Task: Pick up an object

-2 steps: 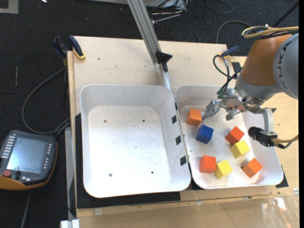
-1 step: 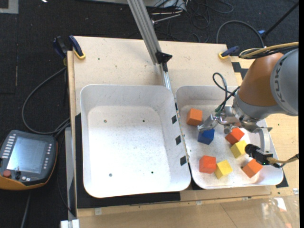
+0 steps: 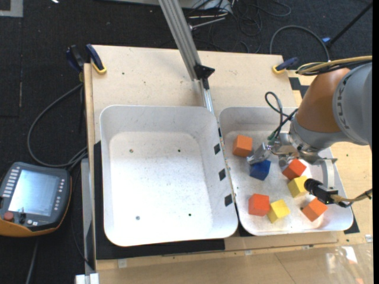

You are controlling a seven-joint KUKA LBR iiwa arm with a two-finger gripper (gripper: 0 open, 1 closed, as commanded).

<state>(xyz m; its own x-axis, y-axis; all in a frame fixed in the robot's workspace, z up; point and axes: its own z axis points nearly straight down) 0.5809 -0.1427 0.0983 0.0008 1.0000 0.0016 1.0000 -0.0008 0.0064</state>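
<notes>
The right bin [image 3: 237, 185] holds several small blocks. A blue block [image 3: 260, 170] lies near its middle, with an orange block [image 3: 242, 146] just up and left of it. Lower down sit a red-orange block [image 3: 259, 205] and a yellow block [image 3: 278, 210]. To the right lie a red block [image 3: 294, 169], a yellow block [image 3: 297, 186] and an orange block [image 3: 314, 209]. My gripper [image 3: 265, 153] hangs low over the bin, right above the blue block and beside the orange one. Nothing visibly sits between its fingers.
The left bin [image 3: 157, 170] lies beside the right one on the wooden bench [image 3: 148, 76]. A slanted metal rail [image 3: 183, 34] crosses the bench's back. A black cable [image 3: 273, 102] loops near the wrist. A handheld pendant [image 3: 32, 197] rests off the bench's left.
</notes>
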